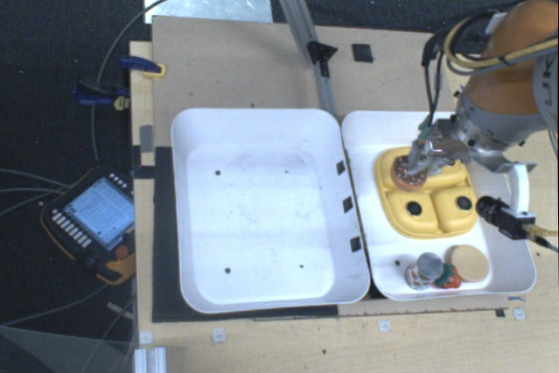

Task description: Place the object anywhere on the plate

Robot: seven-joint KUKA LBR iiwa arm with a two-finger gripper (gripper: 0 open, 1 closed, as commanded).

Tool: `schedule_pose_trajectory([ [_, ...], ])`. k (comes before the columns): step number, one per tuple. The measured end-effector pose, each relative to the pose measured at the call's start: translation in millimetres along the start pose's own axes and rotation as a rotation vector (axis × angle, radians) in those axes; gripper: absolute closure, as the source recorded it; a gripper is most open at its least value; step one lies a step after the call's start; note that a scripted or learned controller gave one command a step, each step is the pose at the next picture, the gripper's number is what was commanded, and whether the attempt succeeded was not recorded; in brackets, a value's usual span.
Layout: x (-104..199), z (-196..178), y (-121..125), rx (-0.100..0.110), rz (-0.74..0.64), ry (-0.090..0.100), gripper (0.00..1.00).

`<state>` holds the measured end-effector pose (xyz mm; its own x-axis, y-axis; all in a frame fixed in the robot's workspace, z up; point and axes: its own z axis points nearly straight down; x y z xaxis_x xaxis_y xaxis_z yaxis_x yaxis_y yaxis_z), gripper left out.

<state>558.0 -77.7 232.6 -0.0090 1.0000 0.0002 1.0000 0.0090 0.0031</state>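
On the counter point(262, 65) we see two bins; the right bin point(515, 271) holds a yellow plate point(432, 205). A brown round object point(407, 175), perhaps a pastry, lies on the plate's upper-left compartment, under our tool point(425, 155); its grip we cannot tell.

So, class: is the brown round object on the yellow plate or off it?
On it: the brown round object lies in the yellow plate's far compartment, under the hand.
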Motion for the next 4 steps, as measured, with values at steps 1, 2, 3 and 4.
schedule_pose_trajectory([
  [1, 58.4, -7.1, 16.3, -0.001, -0.003, 0.002, 1.00],
  [2, 111.7, 7.3, 35.3, 0.001, -0.002, 0.002, 1.00],
  [3, 159.8, 2.3, 60.5, -0.001, -0.002, 0.003, 1.00],
  [4, 216.6, -3.1, 68.0, 0.000, -0.002, 0.003, 1.00],
])
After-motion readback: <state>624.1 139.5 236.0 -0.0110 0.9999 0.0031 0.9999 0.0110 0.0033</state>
